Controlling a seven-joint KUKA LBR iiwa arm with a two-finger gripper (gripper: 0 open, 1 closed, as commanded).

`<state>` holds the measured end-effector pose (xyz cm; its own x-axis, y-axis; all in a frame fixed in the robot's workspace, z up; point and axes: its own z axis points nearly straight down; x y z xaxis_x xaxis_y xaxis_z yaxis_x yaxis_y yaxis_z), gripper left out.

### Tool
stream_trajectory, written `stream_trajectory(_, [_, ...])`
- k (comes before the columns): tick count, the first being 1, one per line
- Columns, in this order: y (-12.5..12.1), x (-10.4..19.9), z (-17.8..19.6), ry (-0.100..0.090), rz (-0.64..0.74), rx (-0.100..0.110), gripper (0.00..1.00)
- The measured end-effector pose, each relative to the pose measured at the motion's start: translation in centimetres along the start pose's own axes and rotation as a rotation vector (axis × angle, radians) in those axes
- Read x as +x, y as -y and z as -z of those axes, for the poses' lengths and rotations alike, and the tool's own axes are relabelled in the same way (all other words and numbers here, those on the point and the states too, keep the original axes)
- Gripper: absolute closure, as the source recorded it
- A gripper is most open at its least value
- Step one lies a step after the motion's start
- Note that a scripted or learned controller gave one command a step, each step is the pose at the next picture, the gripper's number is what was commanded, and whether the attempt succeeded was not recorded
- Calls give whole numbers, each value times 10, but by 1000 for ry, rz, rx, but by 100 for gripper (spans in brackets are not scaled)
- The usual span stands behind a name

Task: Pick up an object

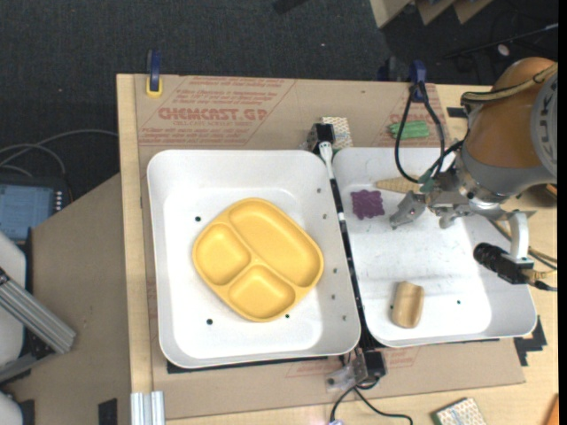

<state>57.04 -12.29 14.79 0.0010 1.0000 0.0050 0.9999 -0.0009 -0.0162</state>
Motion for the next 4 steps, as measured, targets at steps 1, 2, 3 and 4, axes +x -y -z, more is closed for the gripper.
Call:
stream_trajectory(1, [-31,29,-67,3,5,-11,0])
stream_trajectory(2, [-31,-69,-62,11,-6,-20,0])
stream_trajectory(3, [-97,-16,-62,3,10,-3,0])
stream_trajectory(4, [-50,29,-63,2,4,-11,0])
